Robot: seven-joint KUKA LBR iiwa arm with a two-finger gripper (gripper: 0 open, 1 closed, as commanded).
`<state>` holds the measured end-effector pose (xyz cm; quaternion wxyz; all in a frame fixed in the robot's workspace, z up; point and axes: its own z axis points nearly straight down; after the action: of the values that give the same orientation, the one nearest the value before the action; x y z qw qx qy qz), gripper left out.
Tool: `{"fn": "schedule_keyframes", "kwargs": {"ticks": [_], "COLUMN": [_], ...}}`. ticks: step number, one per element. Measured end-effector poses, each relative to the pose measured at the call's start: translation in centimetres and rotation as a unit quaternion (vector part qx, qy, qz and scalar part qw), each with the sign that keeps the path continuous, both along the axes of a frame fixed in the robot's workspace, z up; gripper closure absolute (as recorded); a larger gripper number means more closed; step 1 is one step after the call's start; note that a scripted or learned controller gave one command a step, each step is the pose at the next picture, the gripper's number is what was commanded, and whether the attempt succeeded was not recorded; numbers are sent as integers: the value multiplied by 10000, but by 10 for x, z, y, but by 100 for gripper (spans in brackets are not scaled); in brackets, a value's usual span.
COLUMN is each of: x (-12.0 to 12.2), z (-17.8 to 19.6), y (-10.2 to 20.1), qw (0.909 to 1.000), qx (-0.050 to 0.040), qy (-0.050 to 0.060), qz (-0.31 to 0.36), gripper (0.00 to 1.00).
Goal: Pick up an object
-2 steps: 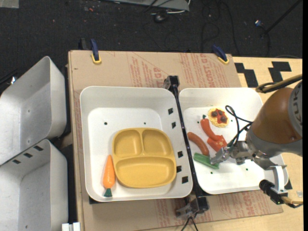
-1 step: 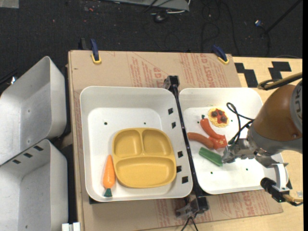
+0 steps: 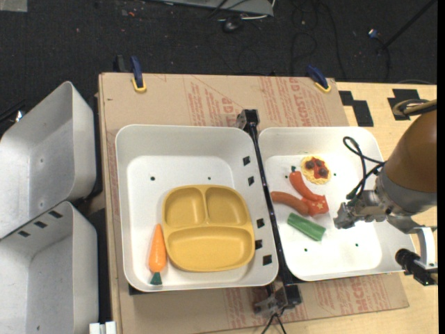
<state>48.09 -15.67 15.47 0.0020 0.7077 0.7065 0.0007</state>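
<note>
In the right bin (image 3: pixel 361 259) lie a green block (image 3: pixel 306 227), a red pepper-like piece (image 3: pixel 308 193) across an orange sausage (image 3: pixel 288 200), and a small round pizza toy (image 3: pixel 316 170). My gripper (image 3: pixel 345 217) hovers low at the bin's right side, just right of the green block and the red piece, with nothing seen between its fingers. In the left bin (image 3: pixel 132 186) sits a yellow divided plate (image 3: pixel 207 228), with an orange carrot (image 3: pixel 158 249) lying beside its left edge.
The grey arm with its orange band (image 3: pixel 417 162) comes in over the right bin's right rim. A black cable (image 3: pixel 356 148) loops above the gripper. Two white bins (image 3: pixel 42 158) stand off the bench at the left.
</note>
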Motion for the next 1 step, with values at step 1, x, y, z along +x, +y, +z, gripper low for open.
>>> {"fn": "schedule_keyframes", "kwargs": {"ticks": [1], "x": [0], "z": [63], "y": [-2], "qw": [10000], "qx": [-7], "qy": [-17], "qz": [21], "gripper": [100]}}
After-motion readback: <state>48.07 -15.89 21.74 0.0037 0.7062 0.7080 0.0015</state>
